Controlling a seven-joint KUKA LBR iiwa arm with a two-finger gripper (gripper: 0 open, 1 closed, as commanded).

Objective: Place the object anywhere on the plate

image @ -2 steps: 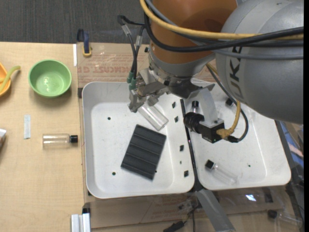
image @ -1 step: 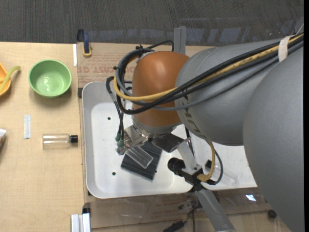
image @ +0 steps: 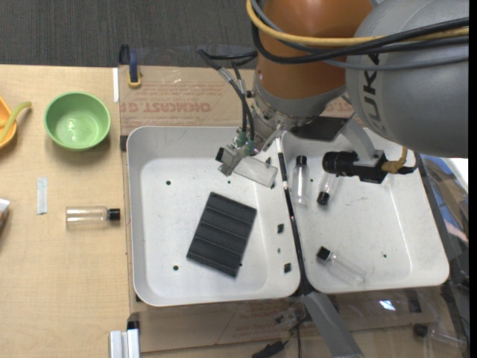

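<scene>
The plate [image: 222, 233] is a dark ribbed rectangle lying flat in the left bin [image: 149, 274], near its middle. My gripper [image: 237, 154] hangs over the back right part of that bin, up and to the right of the plate and apart from it. A clear, glassy object [image: 258, 172] lies just below and to the right of the gripper; whether it is held is unclear. Three clear vials with black caps lie in the right bin [image: 425, 267]: two [image: 300, 177] [image: 326, 188] near its back left and one [image: 339, 263] near its front.
The big orange and grey arm covers the back of the right bin. A black fitting [image: 356, 165] lies under it. On the wooden bench to the left are a green bowl [image: 77, 121] and a clear bottle [image: 91, 215]. Small black bits [image: 282, 228] lie beside the bins' divider.
</scene>
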